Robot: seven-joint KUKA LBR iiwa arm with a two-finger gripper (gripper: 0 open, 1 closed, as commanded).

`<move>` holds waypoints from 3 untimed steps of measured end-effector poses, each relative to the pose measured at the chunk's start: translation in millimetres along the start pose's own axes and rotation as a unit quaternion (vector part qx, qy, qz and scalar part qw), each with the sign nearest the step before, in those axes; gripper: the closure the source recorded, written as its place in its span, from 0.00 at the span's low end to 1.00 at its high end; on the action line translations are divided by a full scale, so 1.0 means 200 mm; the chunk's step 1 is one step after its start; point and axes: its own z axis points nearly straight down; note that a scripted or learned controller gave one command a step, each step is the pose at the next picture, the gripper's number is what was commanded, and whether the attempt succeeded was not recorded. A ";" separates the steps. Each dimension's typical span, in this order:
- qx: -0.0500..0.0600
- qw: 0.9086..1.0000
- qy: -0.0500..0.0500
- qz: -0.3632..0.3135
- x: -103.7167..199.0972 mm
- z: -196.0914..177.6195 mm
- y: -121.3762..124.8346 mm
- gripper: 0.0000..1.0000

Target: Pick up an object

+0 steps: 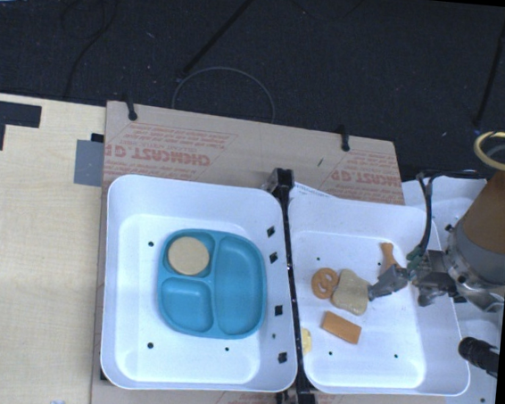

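In the right bin (397, 364) lie a brown pretzel-shaped piece (323, 282), a beige chunk (350, 293) right beside it, an orange block (342, 327) nearer the front, and a small orange stick (387, 253) toward the back. A pale yellow bit (306, 341) rests against the divider. My gripper (386, 282) reaches in from the right, low over the bin, with its tip at the beige chunk's right edge. I see nothing lifted off the bin floor.
The left bin (133, 229) holds a blue divided plate (234, 289) with a round tan cookie (188, 255) in its back-left compartment. A black divider (283, 272) separates the bins. Cables and the arm's body (492, 231) crowd the right side.
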 end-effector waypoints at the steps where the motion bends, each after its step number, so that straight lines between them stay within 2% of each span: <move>1: -0.006 1.000 -0.001 -0.001 0.00 -0.03 0.01 0.00; 3: -0.003 1.000 0.000 -0.001 0.02 0.42 0.01 0.00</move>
